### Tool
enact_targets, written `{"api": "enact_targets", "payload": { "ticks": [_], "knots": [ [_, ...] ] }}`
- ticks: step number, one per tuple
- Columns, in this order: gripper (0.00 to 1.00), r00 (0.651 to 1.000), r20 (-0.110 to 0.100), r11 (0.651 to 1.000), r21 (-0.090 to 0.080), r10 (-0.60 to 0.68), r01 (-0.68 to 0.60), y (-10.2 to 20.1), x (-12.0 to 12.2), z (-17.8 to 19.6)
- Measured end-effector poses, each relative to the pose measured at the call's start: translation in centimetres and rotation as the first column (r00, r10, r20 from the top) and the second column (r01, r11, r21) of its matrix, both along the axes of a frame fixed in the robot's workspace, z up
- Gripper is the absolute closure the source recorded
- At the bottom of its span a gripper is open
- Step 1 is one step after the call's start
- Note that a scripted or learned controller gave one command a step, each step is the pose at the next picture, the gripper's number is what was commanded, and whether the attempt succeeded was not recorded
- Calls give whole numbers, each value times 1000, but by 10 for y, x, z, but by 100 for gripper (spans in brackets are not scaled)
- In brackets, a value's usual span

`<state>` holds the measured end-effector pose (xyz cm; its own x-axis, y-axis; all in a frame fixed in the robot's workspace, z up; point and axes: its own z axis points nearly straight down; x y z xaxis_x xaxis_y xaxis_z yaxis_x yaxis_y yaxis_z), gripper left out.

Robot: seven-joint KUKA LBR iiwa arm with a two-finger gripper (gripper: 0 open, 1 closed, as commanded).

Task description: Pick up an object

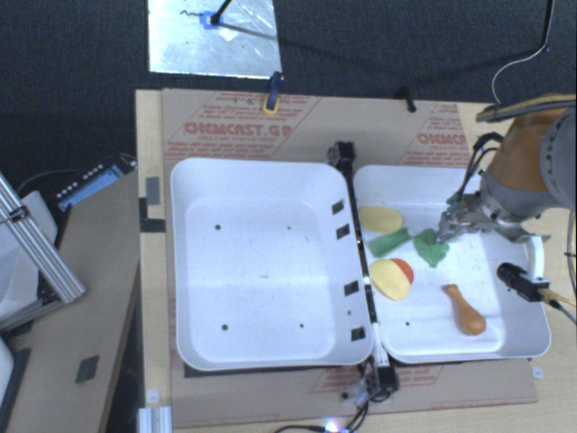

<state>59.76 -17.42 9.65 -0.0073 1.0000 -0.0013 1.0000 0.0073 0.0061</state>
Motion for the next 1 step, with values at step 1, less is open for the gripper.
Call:
{"api": "enact_targets", "payload": {
  "ticks": [1],
  "knots": [
    [100,1000,-12,1000,4,-7,7,30,-82,-13]
  ]
}}
